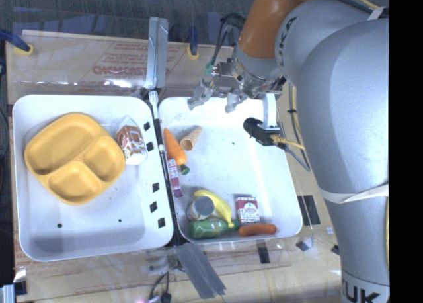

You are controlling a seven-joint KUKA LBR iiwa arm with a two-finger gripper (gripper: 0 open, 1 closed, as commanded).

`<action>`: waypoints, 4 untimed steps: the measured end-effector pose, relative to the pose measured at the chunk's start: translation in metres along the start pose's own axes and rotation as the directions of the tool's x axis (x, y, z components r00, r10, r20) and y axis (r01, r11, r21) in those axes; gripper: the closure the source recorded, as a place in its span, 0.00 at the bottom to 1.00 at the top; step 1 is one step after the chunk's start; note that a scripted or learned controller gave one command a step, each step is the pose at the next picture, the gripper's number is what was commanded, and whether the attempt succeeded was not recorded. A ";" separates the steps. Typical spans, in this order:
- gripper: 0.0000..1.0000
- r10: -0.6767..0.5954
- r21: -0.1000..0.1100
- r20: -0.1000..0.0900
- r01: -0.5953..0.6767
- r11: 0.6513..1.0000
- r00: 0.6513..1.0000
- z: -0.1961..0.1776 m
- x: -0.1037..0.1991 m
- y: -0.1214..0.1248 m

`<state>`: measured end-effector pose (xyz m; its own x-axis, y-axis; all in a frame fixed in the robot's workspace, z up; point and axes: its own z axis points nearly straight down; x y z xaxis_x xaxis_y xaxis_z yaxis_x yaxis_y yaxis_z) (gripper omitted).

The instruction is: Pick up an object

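- The jaws (215, 101) hang over the far edge of the right bin (284, 182), their two grey fingers spread apart with nothing between them.
- Just nearer the camera than the jaws, on the bin floor, lies a small tan cone (190, 137).
- Beside the cone, to the left of the jaws and closer to the viewer, an orange carrot (174, 149) lies along the bin's left wall, with a thin purple-labelled stick (175, 179) just below it.
- Well apart from the jaws, at the near end of the same bin, a cluster sits together: a metal can (199, 208), a yellow banana (218, 204) touching it, a green bottle (209, 228) lying on its side, a small red box (247, 208), and a red-orange sausage-like piece (258, 229).
- To the right of the jaws, a black fitting with a yellow cable (263, 132) hangs from the arm over the bin.
- Far left of the jaws, the left bin (79, 235) holds a yellow divided plate (73, 157) and a small brown-and-white carton (131, 141) just beside it.
- Both bins rest on the table (99, 63).
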<state>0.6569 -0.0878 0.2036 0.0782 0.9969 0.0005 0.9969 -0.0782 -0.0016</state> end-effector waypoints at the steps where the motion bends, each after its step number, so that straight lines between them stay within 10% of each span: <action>1: 0.00 -0.226 0.004 -0.001 0.226 0.974 0.974 0.070 -0.023 -0.083; 2: 0.00 -0.426 -0.022 0.011 0.427 0.904 0.904 0.107 -0.029 -0.169; 3: 1.00 -0.430 -0.022 0.011 0.430 0.903 0.903 0.098 -0.029 -0.168; 4: 1.00 -0.362 0.001 0.000 0.362 0.932 0.932 0.012 0.042 -0.130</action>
